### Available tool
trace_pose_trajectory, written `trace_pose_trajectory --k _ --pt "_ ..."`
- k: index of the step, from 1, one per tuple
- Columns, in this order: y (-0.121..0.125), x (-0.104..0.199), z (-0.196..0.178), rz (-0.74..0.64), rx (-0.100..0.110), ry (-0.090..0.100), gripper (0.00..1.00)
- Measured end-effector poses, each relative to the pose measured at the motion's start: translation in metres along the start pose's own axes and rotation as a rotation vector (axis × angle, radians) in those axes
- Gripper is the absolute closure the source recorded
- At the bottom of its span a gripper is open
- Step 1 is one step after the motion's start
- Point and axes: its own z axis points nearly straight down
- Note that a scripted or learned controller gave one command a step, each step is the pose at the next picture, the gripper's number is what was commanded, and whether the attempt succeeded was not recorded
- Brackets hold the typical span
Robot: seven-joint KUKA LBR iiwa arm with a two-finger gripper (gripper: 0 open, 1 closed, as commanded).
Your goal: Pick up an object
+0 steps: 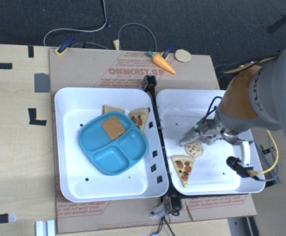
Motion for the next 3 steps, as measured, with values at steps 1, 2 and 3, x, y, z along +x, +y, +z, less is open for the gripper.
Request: trace_pose_trajectory --k 1,2,3 --pt "0.025 0.039 -0.006 -0.003 -0.005 -0.002 0.00" --pt "0.116 0.052 -0.004 -0.009 0.007 -0.004 0.00" --pt "0.114 0.050 -0.004 -0.001 0.003 -0.003 0.00"
